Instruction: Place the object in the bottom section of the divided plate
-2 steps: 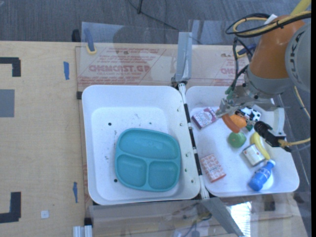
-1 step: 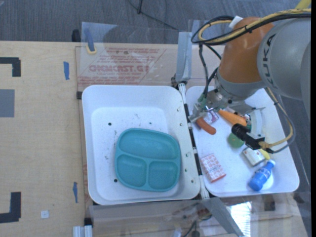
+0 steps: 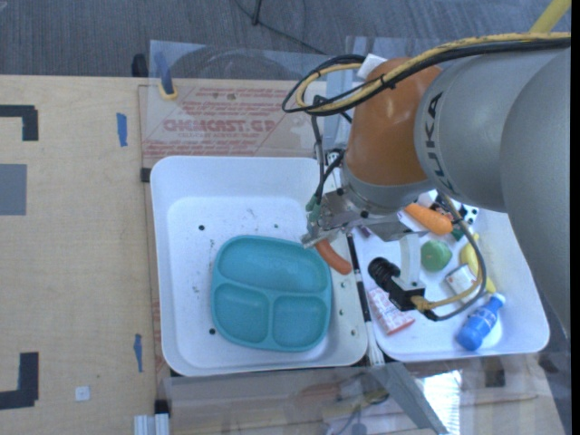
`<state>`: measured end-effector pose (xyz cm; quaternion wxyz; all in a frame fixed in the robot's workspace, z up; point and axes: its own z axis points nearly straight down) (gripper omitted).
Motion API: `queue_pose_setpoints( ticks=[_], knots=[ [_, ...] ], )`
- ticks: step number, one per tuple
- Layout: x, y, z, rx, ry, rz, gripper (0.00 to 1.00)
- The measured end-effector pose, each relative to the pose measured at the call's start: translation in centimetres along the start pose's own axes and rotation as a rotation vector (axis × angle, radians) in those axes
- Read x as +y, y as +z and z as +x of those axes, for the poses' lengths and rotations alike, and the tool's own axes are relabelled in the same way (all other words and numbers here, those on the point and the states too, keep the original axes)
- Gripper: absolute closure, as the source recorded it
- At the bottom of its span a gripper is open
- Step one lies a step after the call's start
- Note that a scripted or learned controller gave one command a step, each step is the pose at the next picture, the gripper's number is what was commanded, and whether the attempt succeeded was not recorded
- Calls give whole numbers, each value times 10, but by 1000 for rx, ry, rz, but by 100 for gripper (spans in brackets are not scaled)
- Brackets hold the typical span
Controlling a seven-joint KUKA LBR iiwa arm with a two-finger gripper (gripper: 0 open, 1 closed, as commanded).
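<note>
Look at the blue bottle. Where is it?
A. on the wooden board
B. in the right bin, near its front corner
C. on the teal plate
B: the blue bottle lies in the right bin near its front corner, apart from the teal divided plate in the left bin.

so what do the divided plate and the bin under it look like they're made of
The divided plate looks like moulded plastic: even teal colour, matte sheen, rounded ridges between its sections. The left bin seems to be white plastic too, smooth with a soft-edged rim and dark specks on it, though thin coated metal can't be ruled out.
</note>
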<state>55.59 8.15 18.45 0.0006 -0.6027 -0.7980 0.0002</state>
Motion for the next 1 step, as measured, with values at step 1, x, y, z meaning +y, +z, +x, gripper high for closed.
queue_pose_setpoints(
  ticks=[1],
  knots=[
    [0,0,-1,0,1,0,0]
  ],
)
